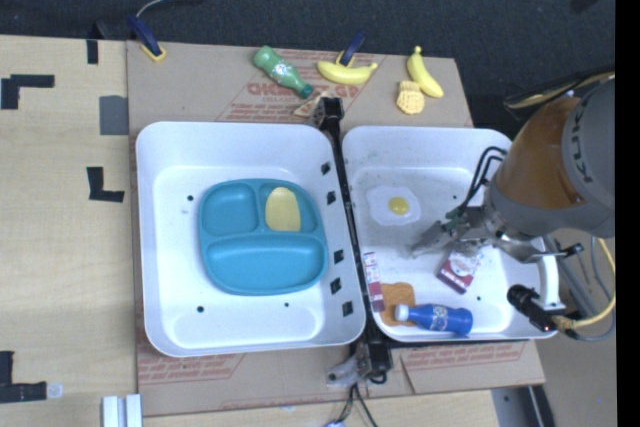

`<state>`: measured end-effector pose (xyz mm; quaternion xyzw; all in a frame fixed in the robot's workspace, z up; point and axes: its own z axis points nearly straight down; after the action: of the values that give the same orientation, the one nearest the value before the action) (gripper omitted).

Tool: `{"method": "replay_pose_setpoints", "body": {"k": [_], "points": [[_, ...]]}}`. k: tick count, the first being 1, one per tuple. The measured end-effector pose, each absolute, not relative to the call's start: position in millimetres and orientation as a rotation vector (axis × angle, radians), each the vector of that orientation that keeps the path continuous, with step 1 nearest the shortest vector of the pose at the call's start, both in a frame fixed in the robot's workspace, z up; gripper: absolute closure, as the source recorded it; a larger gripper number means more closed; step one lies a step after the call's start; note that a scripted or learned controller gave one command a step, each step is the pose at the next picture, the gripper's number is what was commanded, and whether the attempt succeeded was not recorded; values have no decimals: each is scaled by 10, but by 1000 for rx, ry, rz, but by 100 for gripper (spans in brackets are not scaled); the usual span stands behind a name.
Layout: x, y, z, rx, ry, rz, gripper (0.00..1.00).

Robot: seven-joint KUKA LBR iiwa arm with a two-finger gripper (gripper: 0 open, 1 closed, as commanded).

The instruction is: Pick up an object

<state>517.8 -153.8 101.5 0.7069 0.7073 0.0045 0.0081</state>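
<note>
Your pincer (425, 240) hangs low in the right bin (440, 143), between fried egg (392, 206) and red packet (459, 270). Its spread I cannot tell; nothing visibly gripped, so the packet beside it looks likeliest.

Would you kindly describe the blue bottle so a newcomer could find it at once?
Look in the right-hand bin, along its near wall. The blue bottle lies there on its side, white cap toward the divider, beside an orange piece. It is the one blue thing in that bin.
</note>
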Motion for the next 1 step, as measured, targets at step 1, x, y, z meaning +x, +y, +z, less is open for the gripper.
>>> {"method": "replay_pose_setpoints", "body": {"k": [1], "points": [[4890, -1697, 898, 2208, 2210, 11, 0]]}}
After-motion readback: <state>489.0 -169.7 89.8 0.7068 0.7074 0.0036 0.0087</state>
